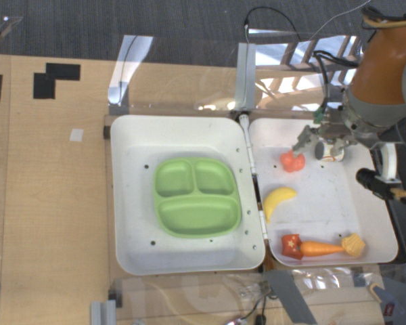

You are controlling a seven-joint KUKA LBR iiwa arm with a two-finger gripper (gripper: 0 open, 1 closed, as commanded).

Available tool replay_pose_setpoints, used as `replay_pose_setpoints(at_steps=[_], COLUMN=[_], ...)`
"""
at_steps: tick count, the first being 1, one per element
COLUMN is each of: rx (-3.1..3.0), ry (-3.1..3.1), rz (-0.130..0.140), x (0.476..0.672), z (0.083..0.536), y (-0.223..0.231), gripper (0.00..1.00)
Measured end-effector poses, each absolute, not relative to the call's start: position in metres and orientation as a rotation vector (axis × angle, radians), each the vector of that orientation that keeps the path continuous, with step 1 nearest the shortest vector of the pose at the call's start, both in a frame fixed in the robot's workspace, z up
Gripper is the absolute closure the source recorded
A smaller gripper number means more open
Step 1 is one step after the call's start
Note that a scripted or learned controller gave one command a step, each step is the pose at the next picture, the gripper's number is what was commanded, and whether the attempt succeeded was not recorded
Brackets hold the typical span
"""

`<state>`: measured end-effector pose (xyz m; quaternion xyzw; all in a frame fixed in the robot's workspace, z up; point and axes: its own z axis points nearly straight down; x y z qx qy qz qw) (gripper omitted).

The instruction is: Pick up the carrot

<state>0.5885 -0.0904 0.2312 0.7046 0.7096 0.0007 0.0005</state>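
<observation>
The orange carrot (321, 249) lies flat along the front wall of the right bin (338, 195), its tip pointing right. My gripper (313, 145) hangs over the back of that bin, well behind the carrot, beside a red strawberry (292, 162). Its fingers (302, 141) stand open with nothing between them.
A red pepper piece (291, 246) touches the carrot's left end and a small yellow piece (353, 244) sits at its right end. A banana (277, 200) lies mid-bin near the divider. The left bin (128, 181) holds a green sectioned plate (197, 196).
</observation>
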Motion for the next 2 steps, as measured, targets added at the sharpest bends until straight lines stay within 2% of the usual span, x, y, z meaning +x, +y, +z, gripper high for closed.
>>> replay_pose_setpoints(at_steps=[1,2], rx=[2.286,2.23], ry=[2.15,2.209], rz=[0.006,0.005], x=[0.545,0.547], z=[0.094,0.184], y=[-0.096,-0.067], gripper=[0.0,0.0])
